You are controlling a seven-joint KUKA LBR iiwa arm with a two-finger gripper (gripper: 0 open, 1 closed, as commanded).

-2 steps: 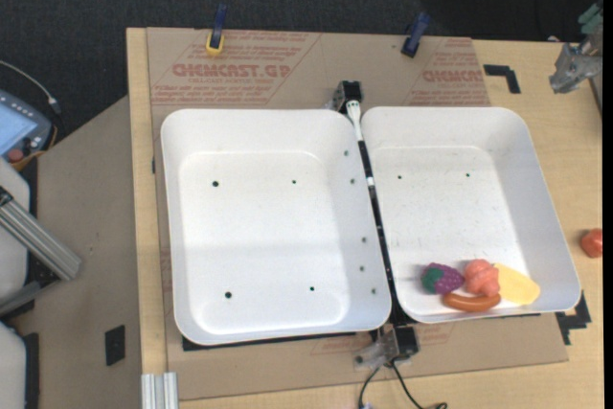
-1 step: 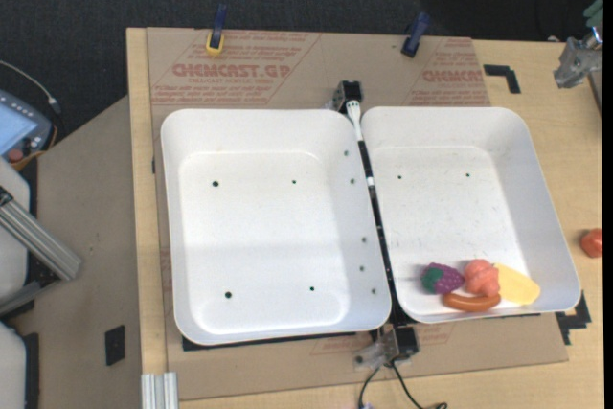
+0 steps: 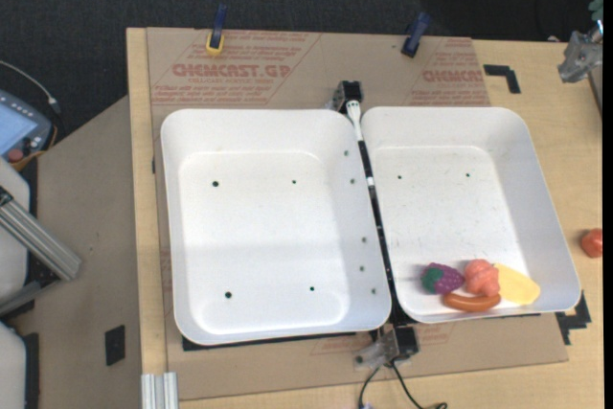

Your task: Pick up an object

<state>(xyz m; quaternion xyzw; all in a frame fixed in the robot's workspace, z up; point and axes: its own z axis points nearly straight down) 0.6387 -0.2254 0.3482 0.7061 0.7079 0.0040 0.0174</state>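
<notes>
Cardboard sheeting covers the worktop [image 3: 287, 62] under two white bins. We see four toys clustered in the right bin's [image 3: 460, 148] near corner: a purple piece [image 3: 442, 278], a pink piece [image 3: 482, 276], a yellow piece [image 3: 517, 286], and an orange sausage shape [image 3: 470, 302]. We cannot tell the tool's state.

Two white bins side by side on a brown cardboard sheet [image 3: 316, 62]: left bin [image 3: 259, 225], right bin [image 3: 460, 196]. Black strip [image 3: 369, 196] between them. At 12 o'clock on the sheet, yellow-blue clamp [image 3: 217, 32] and blue clamp [image 3: 416, 34]. At 3 o'clock from the right bin, small orange thing [image 3: 592, 243].
</notes>
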